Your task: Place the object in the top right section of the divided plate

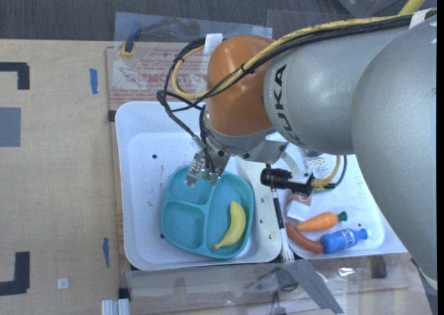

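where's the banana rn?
The banana lies in the long right-hand compartment of the blue divided plate, in the left white bin, below the gripper.

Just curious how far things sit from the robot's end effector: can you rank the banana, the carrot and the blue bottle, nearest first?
From the end effector:
1. Banana, on the blue plate, left bin.
2. Carrot, right bin.
3. Blue bottle, right bin, just beyond the carrot.

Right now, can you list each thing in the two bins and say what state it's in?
Teal divided plastic plate: flat in the left white bin.
Yellow toy banana: lying in the plate's long right section.
Orange toy carrot: lying in the right white bin.
Small blue bottle: on its side, beside the carrot.
Gripper: over the plate's top rim.
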{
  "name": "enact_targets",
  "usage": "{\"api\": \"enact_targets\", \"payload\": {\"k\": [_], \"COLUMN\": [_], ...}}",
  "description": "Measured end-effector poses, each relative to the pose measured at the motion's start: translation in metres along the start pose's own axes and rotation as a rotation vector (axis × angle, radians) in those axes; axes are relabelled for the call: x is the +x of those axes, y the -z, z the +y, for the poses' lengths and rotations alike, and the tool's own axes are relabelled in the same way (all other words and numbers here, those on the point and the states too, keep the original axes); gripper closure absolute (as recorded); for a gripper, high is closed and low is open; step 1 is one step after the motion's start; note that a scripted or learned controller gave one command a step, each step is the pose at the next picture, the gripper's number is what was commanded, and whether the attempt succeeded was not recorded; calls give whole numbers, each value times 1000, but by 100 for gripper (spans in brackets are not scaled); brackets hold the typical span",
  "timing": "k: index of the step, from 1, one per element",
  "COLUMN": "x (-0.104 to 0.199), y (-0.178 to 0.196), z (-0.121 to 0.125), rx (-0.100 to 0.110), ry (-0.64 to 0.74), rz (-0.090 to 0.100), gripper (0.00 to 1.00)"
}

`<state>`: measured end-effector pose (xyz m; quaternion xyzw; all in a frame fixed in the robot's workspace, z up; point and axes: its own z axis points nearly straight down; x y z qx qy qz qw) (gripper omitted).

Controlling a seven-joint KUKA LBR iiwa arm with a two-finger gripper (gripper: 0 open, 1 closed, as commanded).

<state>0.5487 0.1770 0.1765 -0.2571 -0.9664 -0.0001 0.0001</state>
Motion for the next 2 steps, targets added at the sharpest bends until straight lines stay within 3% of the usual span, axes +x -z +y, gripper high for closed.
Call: {"api": "enact_targets", "payload": {"k": [1, 2], "x": [28, -48], "y": [-64, -22], "z": [39, 15], "rx": [-12, -3], "ry": [-8, -164], "rz": [-10, -4], "gripper": [100, 100]}}
